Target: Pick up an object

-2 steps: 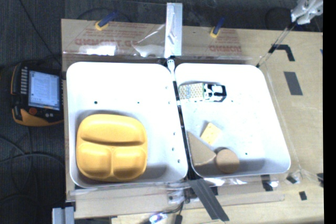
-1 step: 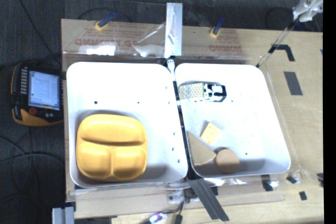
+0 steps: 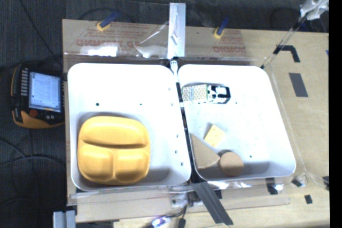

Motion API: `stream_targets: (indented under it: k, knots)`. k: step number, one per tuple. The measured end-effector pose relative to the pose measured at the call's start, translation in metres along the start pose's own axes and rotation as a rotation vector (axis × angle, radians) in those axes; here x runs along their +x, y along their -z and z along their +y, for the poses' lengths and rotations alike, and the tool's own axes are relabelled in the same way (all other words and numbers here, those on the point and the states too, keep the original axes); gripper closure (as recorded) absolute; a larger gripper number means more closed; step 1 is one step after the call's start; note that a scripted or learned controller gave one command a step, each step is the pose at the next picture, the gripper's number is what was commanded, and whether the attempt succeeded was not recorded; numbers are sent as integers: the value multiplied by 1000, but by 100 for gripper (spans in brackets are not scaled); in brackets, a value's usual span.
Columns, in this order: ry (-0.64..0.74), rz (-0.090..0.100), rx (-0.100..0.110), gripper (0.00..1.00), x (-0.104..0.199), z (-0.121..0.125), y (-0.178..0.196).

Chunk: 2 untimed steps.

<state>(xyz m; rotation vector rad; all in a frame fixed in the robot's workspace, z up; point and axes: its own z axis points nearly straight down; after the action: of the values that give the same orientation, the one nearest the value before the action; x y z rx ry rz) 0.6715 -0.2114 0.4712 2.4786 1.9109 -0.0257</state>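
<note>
Yellow foam block [image 3: 113, 154] in left bin [image 3: 123, 77]; jaws' state: cannot tell.

Red lettering ran across the clear plastic sheet [image 3: 107, 40] behind the bins, but mirrored and too blurred to read; the handheld pendant's lit screen [image 3: 44, 91] showed lines too small to read; the patterned packet [image 3: 206, 93] bore no legible words.

A handheld control pendant with a lit screen [image 3: 37, 101] lies on the dark carpet floor [image 3: 32, 13], left of the tan wooden surface [image 3: 312, 109].
</note>
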Motion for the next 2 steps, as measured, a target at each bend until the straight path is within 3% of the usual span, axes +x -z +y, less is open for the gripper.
stream_targets:
  k: [2]
  knots:
    - [2, -8, 1, 100, 2, 1, 18]
